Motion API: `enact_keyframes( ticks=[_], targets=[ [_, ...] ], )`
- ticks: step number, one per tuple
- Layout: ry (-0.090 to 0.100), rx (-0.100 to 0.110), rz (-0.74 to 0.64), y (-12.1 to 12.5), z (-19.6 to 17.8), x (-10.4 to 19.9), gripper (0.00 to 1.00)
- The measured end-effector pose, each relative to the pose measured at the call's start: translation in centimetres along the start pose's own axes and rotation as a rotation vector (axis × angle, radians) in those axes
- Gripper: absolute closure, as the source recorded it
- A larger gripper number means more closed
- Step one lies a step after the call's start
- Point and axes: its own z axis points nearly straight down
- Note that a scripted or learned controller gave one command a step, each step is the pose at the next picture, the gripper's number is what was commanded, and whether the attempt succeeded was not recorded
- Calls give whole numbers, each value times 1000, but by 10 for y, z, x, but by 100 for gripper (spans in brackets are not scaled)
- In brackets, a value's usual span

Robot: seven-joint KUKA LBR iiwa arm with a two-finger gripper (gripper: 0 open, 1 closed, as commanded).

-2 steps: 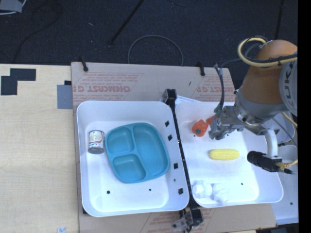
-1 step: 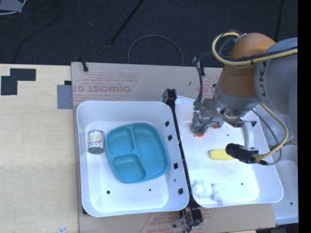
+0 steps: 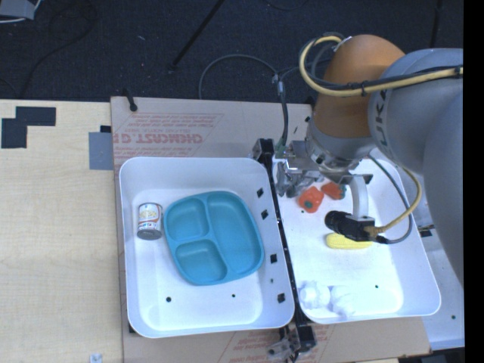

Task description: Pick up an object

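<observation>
The arm reaches over the right bin [image 3: 423, 293]; its jaws [image 3: 291, 180] hang by that bin's back left corner, and I cannot tell how they are set. An orange toy [image 3: 309, 199] lies just beside them; a yellow toy [image 3: 346, 240] (with a black end) rests mid-bin; white things [image 3: 325, 297] sit by the front edge. A blue plate [image 3: 214, 237] and small can [image 3: 150, 221] lie in the left bin [image 3: 151, 308].

A can [image 3: 150, 221] lies left of the divided plate [image 3: 212, 237] in the left bin [image 3: 197, 312].
</observation>
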Motion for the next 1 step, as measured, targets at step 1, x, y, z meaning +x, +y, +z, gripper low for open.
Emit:
enact_keyframes(
  ticks=[1],
  targets=[
    [0,0,1,18,-5,53,100]
  ],
)
